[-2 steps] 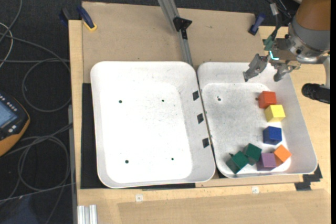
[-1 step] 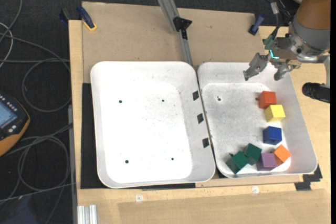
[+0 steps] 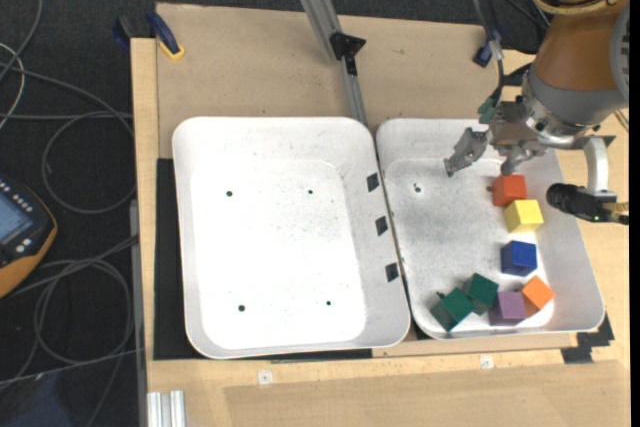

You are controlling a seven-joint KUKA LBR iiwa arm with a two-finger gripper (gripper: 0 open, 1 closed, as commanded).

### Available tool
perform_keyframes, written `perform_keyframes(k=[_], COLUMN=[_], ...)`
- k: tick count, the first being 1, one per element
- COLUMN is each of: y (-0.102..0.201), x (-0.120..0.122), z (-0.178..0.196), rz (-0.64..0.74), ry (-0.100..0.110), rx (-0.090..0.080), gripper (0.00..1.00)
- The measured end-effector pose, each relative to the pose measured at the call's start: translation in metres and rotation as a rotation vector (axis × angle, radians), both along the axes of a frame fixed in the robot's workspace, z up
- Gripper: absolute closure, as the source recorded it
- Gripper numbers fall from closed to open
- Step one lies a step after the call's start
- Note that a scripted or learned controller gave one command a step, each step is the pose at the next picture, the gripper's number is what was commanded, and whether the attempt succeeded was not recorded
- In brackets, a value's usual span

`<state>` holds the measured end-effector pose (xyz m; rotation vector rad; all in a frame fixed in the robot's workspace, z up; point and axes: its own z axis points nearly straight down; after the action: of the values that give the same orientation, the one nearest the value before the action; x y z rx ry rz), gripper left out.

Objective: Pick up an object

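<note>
Over the right bin (image 3: 560,315), at abt 12 o'clock of its floor, the gripper (image 3: 492,155) hangs w/ fingers (image 3: 465,153) spread wide, nothing between them, touching nothing I can make out. Red block (image 3: 511,188) sits just beside, at 5 o'clock from the fingers; yellow block (image 3: 524,213) touches it below. Risk, imo: dropping straight down closes on bare floor, or one finger clips red and shoves it into yellow. Blue block (image 3: 518,257) and the rest crowd the 6 o'clock rim.
</note>
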<state>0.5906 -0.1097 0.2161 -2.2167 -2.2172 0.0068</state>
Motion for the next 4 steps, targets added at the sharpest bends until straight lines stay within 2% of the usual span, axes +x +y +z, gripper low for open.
perform_keyframes(k=[2, 3, 4], y=[0.002, 0.002, 0.005], x=[-0.013, -0.01, -0.008], z=[-0.1, -0.085, -0.041], rz=[-0.001, 0.0, 0.002], ry=[0.001, -0.01, -0.014], rx=[0.001, -0.001, -0.002], gripper=[0.0, 1.0, 1.0])
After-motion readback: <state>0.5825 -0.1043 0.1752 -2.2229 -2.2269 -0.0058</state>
